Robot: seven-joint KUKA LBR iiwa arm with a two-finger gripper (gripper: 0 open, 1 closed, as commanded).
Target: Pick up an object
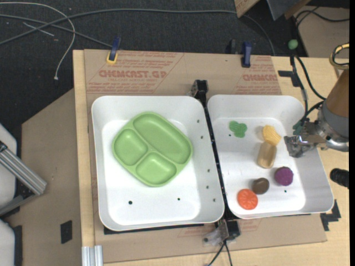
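Gripper [295, 143] sits at the right edge of the right bin [310, 195], low over the rim area. Can't tell how its fingers stand; nothing visible between them.

Objects in right bin:
- green piece [238, 128], far left
- yellow piece [270, 134], far middle, just left of gripper
- tan cylinder [267, 154], just beside and near side of the yellow one; looks like touching
- purple ball [284, 175], near right
- brown piece [260, 185], near middle
- orange ball [248, 199], nearest, just beside the brown one

Left bin [111, 204] holds a green tray [152, 148] with three compartments, sitting flat and turned at an angle, toward the far side.

Bins are side by side, touching along the middle.
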